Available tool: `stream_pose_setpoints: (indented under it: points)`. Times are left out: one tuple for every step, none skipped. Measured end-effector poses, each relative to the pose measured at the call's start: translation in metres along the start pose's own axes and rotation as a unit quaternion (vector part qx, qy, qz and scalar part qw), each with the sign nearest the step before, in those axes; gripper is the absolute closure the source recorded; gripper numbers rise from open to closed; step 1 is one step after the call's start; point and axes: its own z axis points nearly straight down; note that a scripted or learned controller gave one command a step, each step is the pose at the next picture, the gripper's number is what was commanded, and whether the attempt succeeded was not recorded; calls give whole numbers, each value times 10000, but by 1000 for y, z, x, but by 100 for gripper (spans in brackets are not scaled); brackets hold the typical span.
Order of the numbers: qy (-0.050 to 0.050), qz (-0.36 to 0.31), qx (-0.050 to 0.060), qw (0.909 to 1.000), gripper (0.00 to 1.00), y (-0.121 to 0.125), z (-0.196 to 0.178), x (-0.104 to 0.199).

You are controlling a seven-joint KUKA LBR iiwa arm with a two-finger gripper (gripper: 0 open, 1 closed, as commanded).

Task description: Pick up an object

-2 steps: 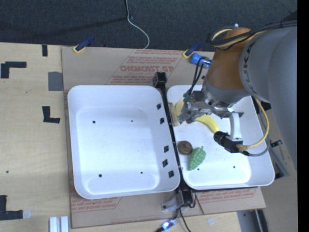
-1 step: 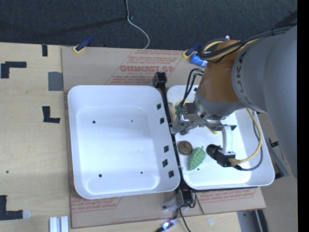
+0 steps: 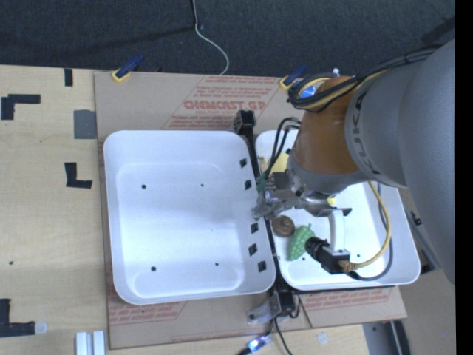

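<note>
Camera view, arm (image 3: 347,139) over right bin (image 3: 384,272)

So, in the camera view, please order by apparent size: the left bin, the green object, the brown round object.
1. left bin
2. green object
3. brown round object, only slightly smaller than the green one.

A pale wooden bench top (image 3: 44,220) is seen, marked with black tape pieces (image 3: 74,174) at the left. A brown cardboard sheet (image 3: 214,102) with red print is laid over it, clipped at the far edge by blue-and-yellow clamps (image 3: 127,68). Dark carpet-like floor (image 3: 96,17) lies beyond, crossed by a thin pale cable (image 3: 211,43).
</note>
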Motion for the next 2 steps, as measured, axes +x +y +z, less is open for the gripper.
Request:
stream_pose_setpoints:
  points:
    - [9,-23,4,10000,100,-35,0,65]
    - [-26,64,-84,9999,100,-29,-110,-56]
